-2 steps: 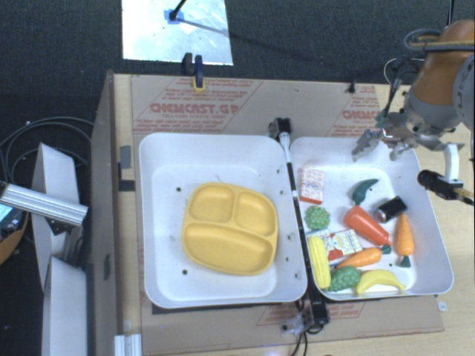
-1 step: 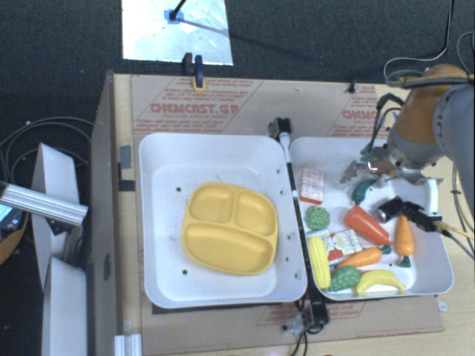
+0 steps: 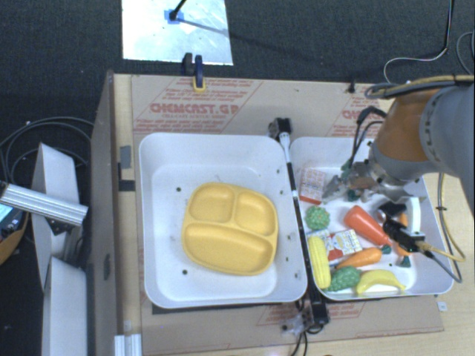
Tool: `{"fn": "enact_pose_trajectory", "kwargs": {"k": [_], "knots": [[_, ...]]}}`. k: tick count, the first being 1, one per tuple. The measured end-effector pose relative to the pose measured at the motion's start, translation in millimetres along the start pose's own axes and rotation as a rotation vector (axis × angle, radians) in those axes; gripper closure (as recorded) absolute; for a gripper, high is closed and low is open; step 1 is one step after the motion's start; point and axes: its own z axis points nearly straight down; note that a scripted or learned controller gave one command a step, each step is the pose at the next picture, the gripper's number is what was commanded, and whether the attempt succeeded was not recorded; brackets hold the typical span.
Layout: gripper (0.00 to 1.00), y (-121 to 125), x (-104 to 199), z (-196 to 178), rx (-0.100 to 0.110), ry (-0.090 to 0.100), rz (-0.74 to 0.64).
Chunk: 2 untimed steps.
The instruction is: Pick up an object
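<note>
brown cardboard-covered tabletop (image 3: 223,99) on dark carpet, yellow plastic divided plate (image 3: 230,228) in left white bin (image 3: 159,199), pincer (image 3: 349,182) over toy-food-filled right bin (image 3: 438,277), grip honestly can't tell

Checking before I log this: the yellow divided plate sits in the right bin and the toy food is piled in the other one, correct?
Not quite. The camera view shows the yellow divided plate in the left bin; the toy food, such as the corn and banana, lies in the right bin.
</note>
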Motion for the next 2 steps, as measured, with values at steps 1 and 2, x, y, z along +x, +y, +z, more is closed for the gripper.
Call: {"fn": "enact_pose_trajectory", "kwargs": {"k": [1,2], "knots": [[0.00,50.2,-92.2,-12.3,-0.003,-0.004,0.003],[0.00,24.5,-36.9,14.7,0.001,0.000,0.000]]}}
